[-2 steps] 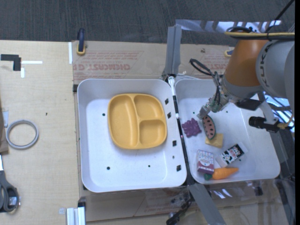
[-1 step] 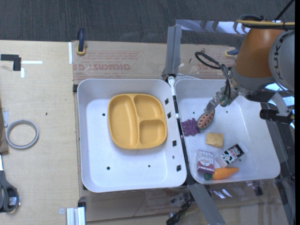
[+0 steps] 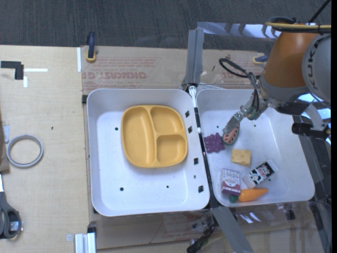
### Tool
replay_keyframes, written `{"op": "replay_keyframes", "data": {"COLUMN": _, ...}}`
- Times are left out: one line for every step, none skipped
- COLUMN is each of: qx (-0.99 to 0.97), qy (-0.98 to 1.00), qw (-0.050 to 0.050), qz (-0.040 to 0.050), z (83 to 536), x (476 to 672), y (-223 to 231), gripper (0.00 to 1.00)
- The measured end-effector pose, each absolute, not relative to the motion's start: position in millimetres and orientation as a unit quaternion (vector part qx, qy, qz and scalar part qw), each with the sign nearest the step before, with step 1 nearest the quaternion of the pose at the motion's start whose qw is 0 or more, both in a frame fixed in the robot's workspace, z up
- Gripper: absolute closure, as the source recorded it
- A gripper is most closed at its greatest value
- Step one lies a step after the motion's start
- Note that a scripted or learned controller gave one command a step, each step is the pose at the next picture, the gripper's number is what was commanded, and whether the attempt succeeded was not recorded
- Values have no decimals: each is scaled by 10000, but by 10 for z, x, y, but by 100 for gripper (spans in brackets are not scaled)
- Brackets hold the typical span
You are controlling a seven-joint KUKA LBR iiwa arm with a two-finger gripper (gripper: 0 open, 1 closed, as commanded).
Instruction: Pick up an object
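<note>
Two white bins sat side by side. The left bin (image 3: 100, 157) held a yellow divided plate (image 3: 154, 136) near its centre. In the right bin (image 3: 287, 141), the gripper (image 3: 231, 132) hung at about ten o'clock, with purple grapes (image 3: 213, 142) just beside it at eight o'clock. A cheese wedge (image 3: 241, 157) lay near centre; a black-and-white carton (image 3: 261, 173), a pink carton (image 3: 230, 181) and a carrot (image 3: 251, 194) clustered toward six o'clock.
</note>
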State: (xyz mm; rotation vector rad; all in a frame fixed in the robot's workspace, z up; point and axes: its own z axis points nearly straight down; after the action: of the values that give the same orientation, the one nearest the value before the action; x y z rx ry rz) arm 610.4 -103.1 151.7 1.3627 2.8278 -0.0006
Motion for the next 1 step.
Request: {"op": "replay_keyframes", "data": {"qx": 5250, "qy": 8511, "qw": 0, "qz": -2, "z": 916, "x": 5882, "y": -1145, "gripper": 0}}
